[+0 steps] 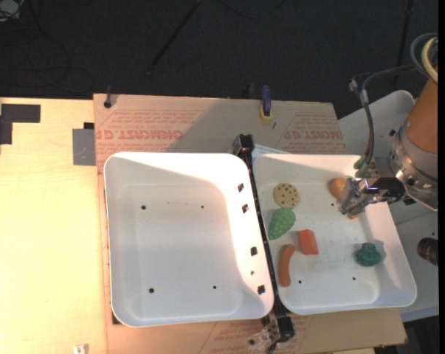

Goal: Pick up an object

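At the right of the frame, in the right bin (399,290), lie the candidates for the pick: an orange piece (337,187) near the upper edge, a tan disc (285,194), a green lump (281,223) just below it, a red block (308,242), a red-orange sausage (285,264) near the divider, and a teal lump (369,254) toward the lower right. All rest on the bin floor.

The gripper (353,202) hangs low over the upper right of that bin, just beside the orange piece; whether its tips are spread or pressed together I cannot tell, since they are small and dark against clutter. No object can be seen between them, so the step looks like the reach or descent, with the grasp not yet made.

The next move probably calls for centring over one piece, most likely the orange one, then going down and closing.

The left bin (133,301) sits touching the right one. Under both bins lies cardboard (170,127) on the counter (38,257), with red mirrored print along its upper edge; the letters are too blurred to read surely.
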Robot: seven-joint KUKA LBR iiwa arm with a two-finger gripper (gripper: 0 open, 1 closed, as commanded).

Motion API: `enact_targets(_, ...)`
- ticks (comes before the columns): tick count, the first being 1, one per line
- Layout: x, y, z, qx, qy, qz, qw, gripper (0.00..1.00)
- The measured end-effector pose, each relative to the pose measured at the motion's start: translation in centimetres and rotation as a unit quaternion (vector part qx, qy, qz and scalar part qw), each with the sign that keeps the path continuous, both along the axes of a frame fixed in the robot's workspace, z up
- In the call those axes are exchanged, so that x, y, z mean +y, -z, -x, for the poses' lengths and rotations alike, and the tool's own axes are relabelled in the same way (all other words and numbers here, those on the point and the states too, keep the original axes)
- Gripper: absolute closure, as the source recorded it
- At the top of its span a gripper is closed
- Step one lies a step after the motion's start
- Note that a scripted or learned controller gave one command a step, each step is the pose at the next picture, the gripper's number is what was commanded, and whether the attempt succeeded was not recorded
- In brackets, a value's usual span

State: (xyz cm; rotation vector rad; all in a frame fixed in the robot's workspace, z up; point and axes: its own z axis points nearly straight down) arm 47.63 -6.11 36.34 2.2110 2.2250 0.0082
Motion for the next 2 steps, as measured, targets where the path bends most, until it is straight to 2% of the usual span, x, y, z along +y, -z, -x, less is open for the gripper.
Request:
enact_targets(1,4.9,6.6,0.1,0.008,0.001,-0.0006,1.0,1.0)
enact_targets(2,1.4,17.9,0.3,0.01,0.005,0.0001,0.9999,1.0)
